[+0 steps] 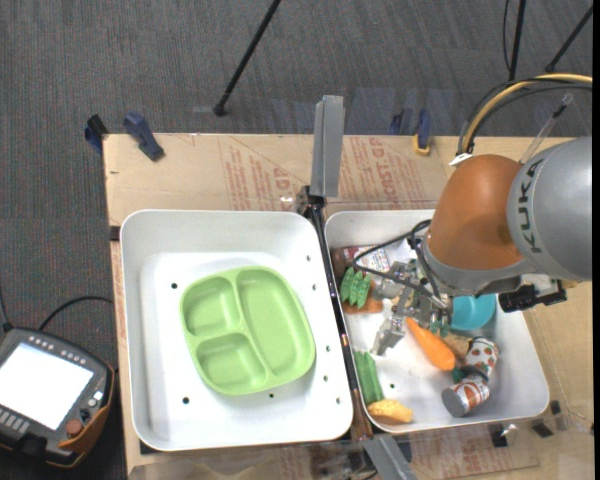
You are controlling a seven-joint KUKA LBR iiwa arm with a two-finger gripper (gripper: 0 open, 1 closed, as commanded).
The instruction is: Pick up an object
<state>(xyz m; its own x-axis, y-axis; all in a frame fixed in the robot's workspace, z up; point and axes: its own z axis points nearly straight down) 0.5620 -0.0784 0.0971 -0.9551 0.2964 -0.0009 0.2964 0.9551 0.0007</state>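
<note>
- Metal-grey fingers (408,313) hang low over the middle of the right bin (536,370); whether they are spread or clenched cannot be told, and nothing is visibly held between them.
- Orange carrot (431,345) lies just below and beside the fingers, slanting toward the bin's front right corner; judged the likeliest candidate for the pick.
- Green ridged toy (355,288) sits near the bin's left wall, with a white-and-red packet (372,261) behind it toward the rear left corner.
- Teal cup (473,311) lies partly under the wrist, toward the right wall.
- Two printed cans (467,395) crowd the front right corner, touching or nearly touching the carrot's tip.
- Green pod (368,376) and yellow corn piece (391,411) rest along the front left edge.
- Left bin (150,258) carries a green divided plate (247,329).
- Risk, as judged: the carrot's tapered, smooth body may squirt out of a closing grasp; close neighbours could be nudged or caught alongside it; loose cabling near the wrist might snag on the clutter.
</note>
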